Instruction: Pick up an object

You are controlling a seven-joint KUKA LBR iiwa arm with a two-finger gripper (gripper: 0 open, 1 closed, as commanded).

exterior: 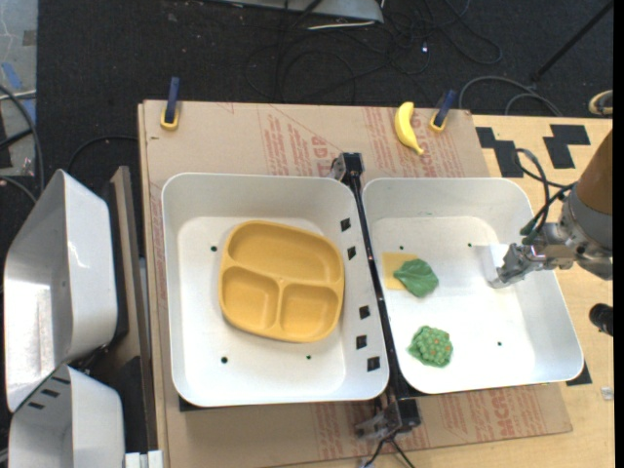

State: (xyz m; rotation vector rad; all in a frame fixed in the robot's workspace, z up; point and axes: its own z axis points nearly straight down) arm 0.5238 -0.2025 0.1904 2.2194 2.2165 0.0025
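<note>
The gripper (pixel 499 273) sits at the right of the frame over the right bin (pixel 546 339); finger state cannot be told. Nearest target: the green leafy object (pixel 418 278), centre-right. Centre above it, descend vertically, then close.

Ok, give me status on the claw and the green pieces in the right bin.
Claw low over right white bin, near its right side, nothing seen in it. Green leafy piece and green bumpy piece lie apart to its left. Path clear.
</note>
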